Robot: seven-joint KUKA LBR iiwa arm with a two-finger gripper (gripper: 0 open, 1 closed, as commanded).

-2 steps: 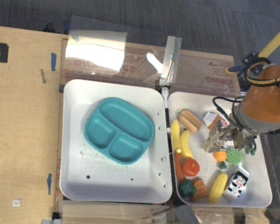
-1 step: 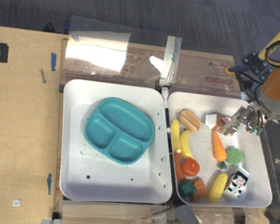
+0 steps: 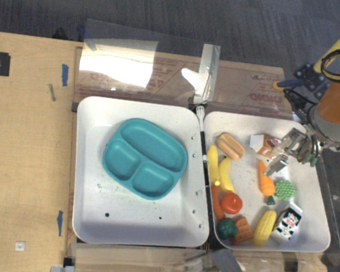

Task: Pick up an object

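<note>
The gripper (image 3: 281,160) is seen low over the right bin (image 3: 322,206), near its far right corner; whether it is grasping anything cannot be told. A toy carrot (image 3: 266,182) is found just beneath it, beside a green ball (image 3: 284,190). A teal divided plate (image 3: 145,157) is held in the left bin (image 3: 85,196).

Fixed overhead camera, slanted down over both bins (image 3: 87,172)

Teal three-compartment plastic plate (image 3: 146,157) set in the left shallow white bin (image 3: 83,214), toy foods clustered in the right shallow white bin (image 3: 320,232) beside it
</note>
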